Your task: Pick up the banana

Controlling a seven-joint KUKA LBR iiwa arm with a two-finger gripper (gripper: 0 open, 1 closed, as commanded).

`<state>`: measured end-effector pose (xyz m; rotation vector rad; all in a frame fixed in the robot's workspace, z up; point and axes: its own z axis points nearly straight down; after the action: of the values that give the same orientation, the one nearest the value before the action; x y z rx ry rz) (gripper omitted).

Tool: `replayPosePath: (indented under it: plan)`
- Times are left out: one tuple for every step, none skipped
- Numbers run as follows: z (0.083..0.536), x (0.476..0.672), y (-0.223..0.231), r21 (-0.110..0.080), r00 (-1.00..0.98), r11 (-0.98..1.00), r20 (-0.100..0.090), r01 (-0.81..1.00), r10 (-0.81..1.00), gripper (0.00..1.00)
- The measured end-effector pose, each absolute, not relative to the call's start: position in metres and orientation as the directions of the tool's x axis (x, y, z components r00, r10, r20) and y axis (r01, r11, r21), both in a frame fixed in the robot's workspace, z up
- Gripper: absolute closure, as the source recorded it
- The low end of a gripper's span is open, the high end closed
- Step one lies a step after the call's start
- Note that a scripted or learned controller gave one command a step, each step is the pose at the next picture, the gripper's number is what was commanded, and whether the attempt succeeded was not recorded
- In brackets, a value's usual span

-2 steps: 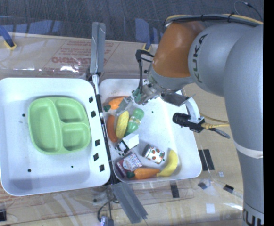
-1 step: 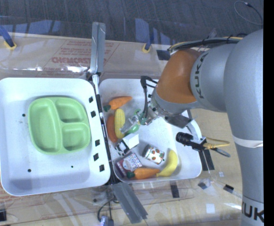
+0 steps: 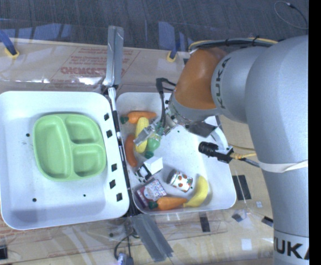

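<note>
Dark carpet is showing beyond the far edge of the worktop [image 3: 50,65], which is carrying two shallow white bins side by side. Sitting in the left bin [image 3: 16,203] is a green divided plate [image 3: 69,145], lying flat and well apart from the action. Crowding the right bin [image 3: 226,195] is a jumble of toy food, so whatever is sought has to be singled out from close neighbours.

Lying in the near right corner of that bin is the banana [image 3: 200,192], curving along the wall, touching a small patterned can [image 3: 180,181] on its left and an orange carrot [image 3: 168,203] at its near end. Tucked against the wall like this, it is probably offering little room on its right side for a finger.

Reaching in from the right, the arm [image 3: 243,87] is hanging its tool [image 3: 156,130] over the far left part of the bin, down among a yellow corn-like piece [image 3: 141,131], a green item [image 3: 153,143] and another orange piece [image 3: 140,116]. Whether the tool is apart or together I cannot tell. It is well apart from the banana, so by my judgement the aim is looking off target.
</note>
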<state>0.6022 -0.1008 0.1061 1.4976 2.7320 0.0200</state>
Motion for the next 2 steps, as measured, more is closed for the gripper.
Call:
replayPosePath:
  plan:
    - [0.1057, 0.6026, -0.1007, 0.024, -0.522, 0.522, -0.017, 0.852, 0.853, 0.0]
    - [0.1056, 0.6026, -0.1007, 0.024, -0.522, 0.522, -0.017, 0.852, 0.853, 0.0]
